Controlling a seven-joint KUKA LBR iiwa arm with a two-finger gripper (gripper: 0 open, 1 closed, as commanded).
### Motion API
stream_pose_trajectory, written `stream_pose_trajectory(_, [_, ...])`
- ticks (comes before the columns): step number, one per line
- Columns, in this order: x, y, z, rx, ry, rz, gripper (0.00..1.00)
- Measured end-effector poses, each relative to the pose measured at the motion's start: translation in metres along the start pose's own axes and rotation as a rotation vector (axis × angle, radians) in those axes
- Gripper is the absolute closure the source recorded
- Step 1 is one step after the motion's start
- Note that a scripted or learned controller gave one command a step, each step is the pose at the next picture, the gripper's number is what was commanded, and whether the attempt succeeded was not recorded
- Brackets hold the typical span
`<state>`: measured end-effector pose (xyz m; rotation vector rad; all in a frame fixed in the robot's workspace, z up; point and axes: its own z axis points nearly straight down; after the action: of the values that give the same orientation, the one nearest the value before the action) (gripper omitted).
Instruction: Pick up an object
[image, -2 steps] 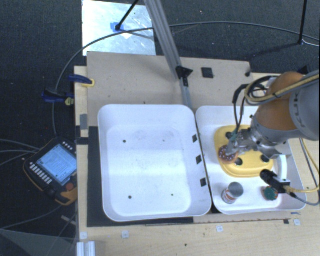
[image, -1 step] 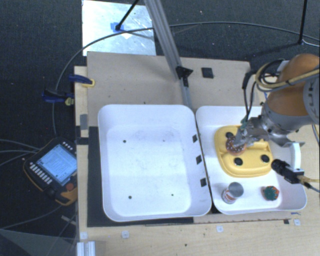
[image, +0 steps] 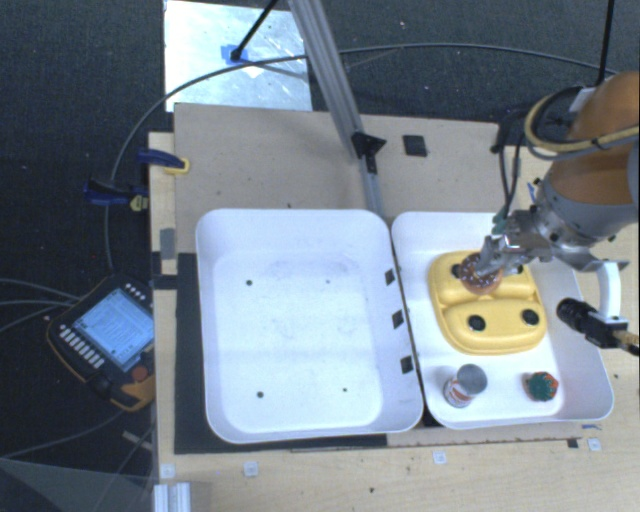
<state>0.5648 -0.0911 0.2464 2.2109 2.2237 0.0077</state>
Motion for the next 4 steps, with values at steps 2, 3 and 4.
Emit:
stream_pose_trajectory(2, [0.055, -0.005, 0.004, 0.007, 0.003, -0.004, 1.0])
stream_pose_trajectory(3, [0.102, -0.03, 0.003, 0.008, 0.003, -0.004, 1.0])
stream_pose_trajectory(4, [0.145, -0.05, 0.015, 0.009, 0.003, -0.003, 1.0])
